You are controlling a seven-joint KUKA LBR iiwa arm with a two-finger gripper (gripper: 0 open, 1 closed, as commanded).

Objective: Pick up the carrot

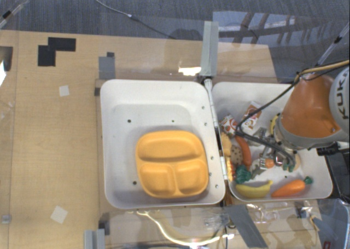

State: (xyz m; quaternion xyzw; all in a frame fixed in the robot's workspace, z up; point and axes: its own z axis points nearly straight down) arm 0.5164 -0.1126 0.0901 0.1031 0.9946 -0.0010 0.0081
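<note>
The carrot (pixel 289 188), orange with a green leafy top pointing right, lies along the near wall of the right bin (pixel 322 185). My gripper (pixel 272 157) hangs over the middle of that bin, just up and left of the carrot, under the arm's orange band (pixel 310 110). Nothing of the carrot is hidden, and I see nothing lifted out of the pile.
In the right bin, a yellow banana (pixel 252 190) lies left of the carrot, with a green broccoli piece (pixel 242 175), a red sausage (pixel 244 152), corn (pixel 226 151) and a snack packet (pixel 251 121) near the divider. The left bin (pixel 120 111) bears a yellow divided plate (pixel 171 163).
</note>
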